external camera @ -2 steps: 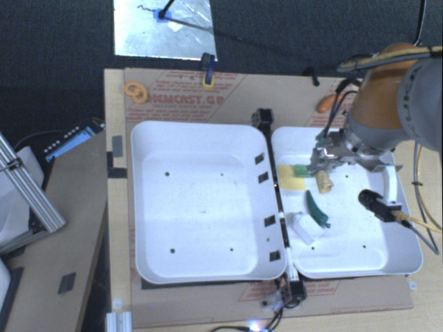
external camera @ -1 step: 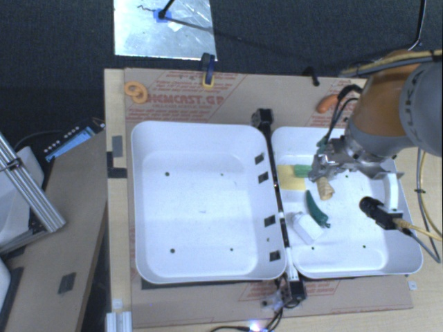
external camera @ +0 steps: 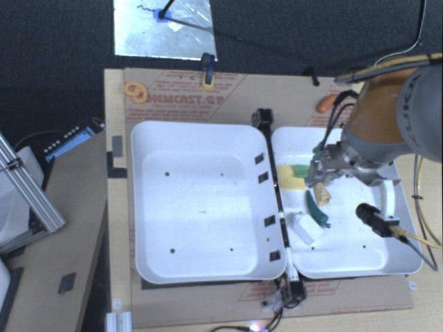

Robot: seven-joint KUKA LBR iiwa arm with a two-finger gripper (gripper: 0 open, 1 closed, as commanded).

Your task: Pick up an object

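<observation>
Right shallow white bin (external camera: 346, 251), contents: yellow rectangular sponge block (external camera: 289, 179); small green piece (external camera: 302, 169); tan cork-like stub (external camera: 322, 196); dark green curved strip (external camera: 318, 213); white rectangular block (external camera: 303, 229).
Gripper (external camera: 320, 176): low between sponge block and stub; its opening cannot be told, and nothing is seen held.
Status: no object is lifted; grasp and raise remain.

We look down on a robotics lab: a grey-and-orange industrial arm (external camera: 387, 116) reaches over a left bin (external camera: 201, 206) and a right bin (external camera: 346, 251) on a cardboard-covered bench (external camera: 187, 95), aluminium framing (external camera: 28, 192) beside its left edge, dark carpet (external camera: 55, 33) beyond.
</observation>
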